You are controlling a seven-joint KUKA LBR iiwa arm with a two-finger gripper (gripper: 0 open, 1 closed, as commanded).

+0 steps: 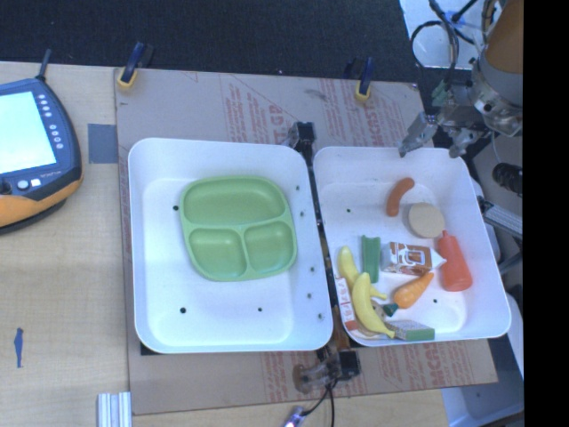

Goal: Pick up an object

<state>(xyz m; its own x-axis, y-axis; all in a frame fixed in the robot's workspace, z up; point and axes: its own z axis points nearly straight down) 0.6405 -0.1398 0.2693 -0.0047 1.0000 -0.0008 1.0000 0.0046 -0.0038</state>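
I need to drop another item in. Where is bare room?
The left white bin has bare floor around the green divided plate. The right white bin is bare left of the orange sausage; its front is crowded around the yellow bananas.

A divided plate (238, 228) lies in the left bin (151, 318); bananas (360, 296) and a carrot (412, 290) lie in the right bin (484, 314).

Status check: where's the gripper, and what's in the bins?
Gripper over right bin's far rim, jaws open, holding nothing. Food toys untouched. Green tray in left bin.
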